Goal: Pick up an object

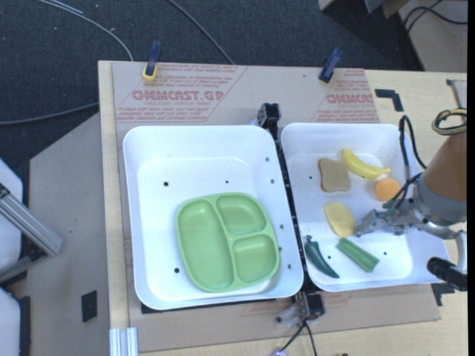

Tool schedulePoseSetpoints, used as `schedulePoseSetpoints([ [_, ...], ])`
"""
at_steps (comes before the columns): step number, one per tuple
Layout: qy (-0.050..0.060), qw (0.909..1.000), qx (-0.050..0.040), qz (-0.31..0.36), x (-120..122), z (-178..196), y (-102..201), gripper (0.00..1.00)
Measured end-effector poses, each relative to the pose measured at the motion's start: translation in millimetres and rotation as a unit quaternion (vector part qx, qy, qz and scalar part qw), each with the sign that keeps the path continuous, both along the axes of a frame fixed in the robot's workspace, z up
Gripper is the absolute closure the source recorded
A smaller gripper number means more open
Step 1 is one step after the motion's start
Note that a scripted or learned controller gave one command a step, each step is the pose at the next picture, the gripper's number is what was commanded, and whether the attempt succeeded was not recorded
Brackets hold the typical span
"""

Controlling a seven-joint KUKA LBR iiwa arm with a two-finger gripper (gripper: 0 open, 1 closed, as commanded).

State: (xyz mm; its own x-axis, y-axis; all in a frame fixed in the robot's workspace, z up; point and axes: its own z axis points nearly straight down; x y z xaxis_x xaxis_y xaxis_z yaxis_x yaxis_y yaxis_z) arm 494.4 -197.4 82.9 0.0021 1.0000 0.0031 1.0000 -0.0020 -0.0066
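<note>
Low over the right bin [297,199], the metal gripper [369,223] hangs just beside a smooth yellow oval [339,218], jaws narrowly parted, gripping nothing; a glossy green pepper [320,256] lies near.

**Bench on dark carpet**

A pale wooden bench [67,199] stands on dark grey carpet [67,43]. Brown protective paper [245,87] printed in red covers its top, held by a yellow clamp [151,61] and a blue clamp [329,65]. Thin cables [89,21] cross the floor.
</note>
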Motion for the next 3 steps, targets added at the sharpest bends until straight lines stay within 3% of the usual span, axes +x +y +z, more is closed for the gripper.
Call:
schedulePoseSetpoints([
  [1,-0.004,1.0,-0.0019,0.0,1.8,13.9,-0.6,1.0],
  [3,-0.006,1.0,-0.0031,0.001,-1.0,99.1,-0.1,1.0],
])
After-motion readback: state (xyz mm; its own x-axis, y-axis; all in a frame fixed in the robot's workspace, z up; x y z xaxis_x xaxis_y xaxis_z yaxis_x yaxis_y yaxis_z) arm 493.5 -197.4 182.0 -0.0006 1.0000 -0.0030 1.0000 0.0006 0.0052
